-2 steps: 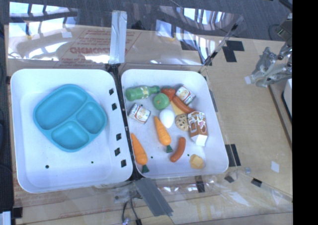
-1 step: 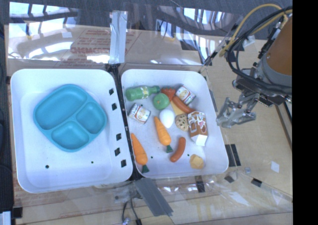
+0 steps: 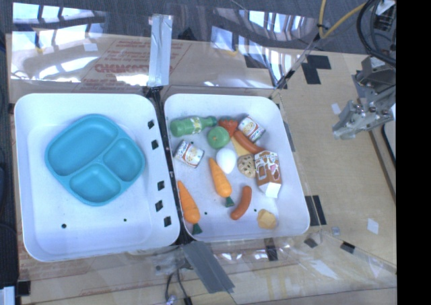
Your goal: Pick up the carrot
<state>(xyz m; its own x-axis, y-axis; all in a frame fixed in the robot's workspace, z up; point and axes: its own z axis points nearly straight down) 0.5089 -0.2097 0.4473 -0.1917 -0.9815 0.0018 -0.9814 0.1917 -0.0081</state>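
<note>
Two orange carrots lie in the right bin. One carrot rests in the middle, next to a white egg. The other carrot lies along the bin's left wall, its green end pointing to the front. My gripper hangs over the bare bench to the right of that bin, well apart from both carrots, with nothing seen in it.
The right bin also holds a green bottle, a green ball, two small cans, a sausage, a cookie, a carton and other toy foods. A blue divided plate lies in the left bin.
</note>
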